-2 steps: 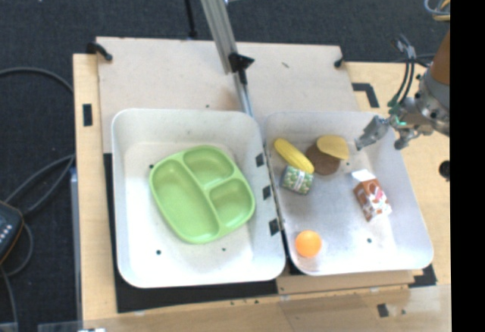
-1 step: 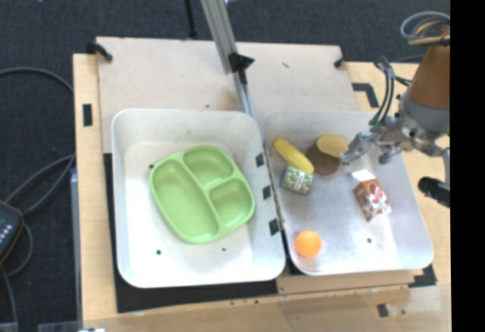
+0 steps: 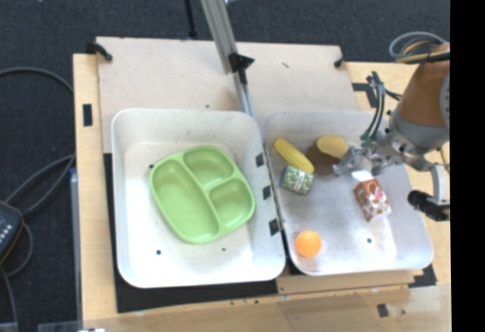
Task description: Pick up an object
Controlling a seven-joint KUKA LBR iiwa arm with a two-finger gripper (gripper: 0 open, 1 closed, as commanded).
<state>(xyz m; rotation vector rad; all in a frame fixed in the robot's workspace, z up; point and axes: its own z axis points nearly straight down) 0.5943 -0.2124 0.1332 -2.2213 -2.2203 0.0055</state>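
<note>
The pincer [image 3: 362, 164] hangs at the right of the frame over the right bin [image 3: 402, 247], just above a small carton [image 3: 371, 198]; I cannot tell its state. Banana [image 3: 293, 155], can [image 3: 297, 180] and potato [image 3: 332, 146] crowd close, so a descent could nudge them or pinch the carton's edge and slip. An orange [image 3: 308, 244] sits lower. The left bin [image 3: 129, 247] holds a green tray [image 3: 201, 192]; the counter [image 3: 167, 73] stands on dark carpet [image 3: 45, 4].

From my seat the arm [image 3: 424, 107] runs off the right edge, so I can't see most of it. Its wrist covers the gripper [image 3: 369, 164], and I can't tell how that's set. The brown thing [image 3: 324, 162] is half tucked under the yellow lump [image 3: 332, 145]. Print on the small can [image 3: 297, 180] and the red carton [image 3: 371, 198] is too tiny to read. A black device [image 3: 6, 233] is clipped at the left.
</note>
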